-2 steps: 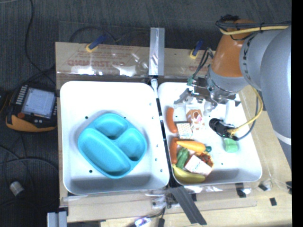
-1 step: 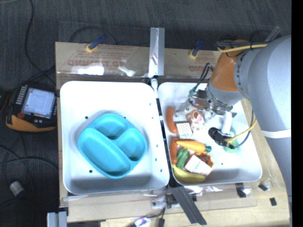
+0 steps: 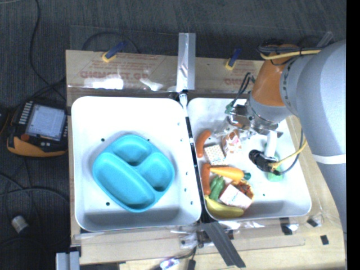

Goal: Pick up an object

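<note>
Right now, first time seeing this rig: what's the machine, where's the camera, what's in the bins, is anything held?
One camera looks down at a slant on a bench with two shallow white bins. The grey arm with an orange band reaches in from the right; its hand hangs over the right bin. I can't tell whether it grips anything. The left bin holds a blue divided tray. The right bin holds a heap of small toy foods, among them a yellow banana, an orange carrot-like piece and a small white box. A handheld controller lies on the floor at left.
</note>
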{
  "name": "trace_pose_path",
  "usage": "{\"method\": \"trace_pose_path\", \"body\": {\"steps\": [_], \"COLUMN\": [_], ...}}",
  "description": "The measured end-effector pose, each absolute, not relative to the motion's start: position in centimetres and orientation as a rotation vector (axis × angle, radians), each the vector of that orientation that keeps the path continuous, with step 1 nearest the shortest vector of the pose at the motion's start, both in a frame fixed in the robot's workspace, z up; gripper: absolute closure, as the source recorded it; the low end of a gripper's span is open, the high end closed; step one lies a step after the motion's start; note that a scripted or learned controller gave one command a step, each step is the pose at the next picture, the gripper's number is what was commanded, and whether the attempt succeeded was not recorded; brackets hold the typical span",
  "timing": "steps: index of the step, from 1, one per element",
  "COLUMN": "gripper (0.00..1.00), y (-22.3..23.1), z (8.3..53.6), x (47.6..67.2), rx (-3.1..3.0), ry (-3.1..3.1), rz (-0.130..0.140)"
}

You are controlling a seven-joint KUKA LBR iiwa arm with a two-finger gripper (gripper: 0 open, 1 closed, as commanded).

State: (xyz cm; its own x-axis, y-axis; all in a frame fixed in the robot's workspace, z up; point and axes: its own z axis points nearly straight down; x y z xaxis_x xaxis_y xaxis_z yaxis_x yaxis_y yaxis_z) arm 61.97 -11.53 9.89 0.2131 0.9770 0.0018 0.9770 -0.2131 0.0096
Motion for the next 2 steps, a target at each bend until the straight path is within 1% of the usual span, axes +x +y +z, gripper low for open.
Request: {"method": "trace_pose_path", "body": {"steps": [1, 2], "gripper": [1.0, 1.0], "y": [-12.9, -13.9], "z": [23.5, 20.3], "x": [64.0, 61.5], "rx": [2.526, 2.302], "ry": [1.866, 2.139], "rz": [-0.008, -0.007]}}
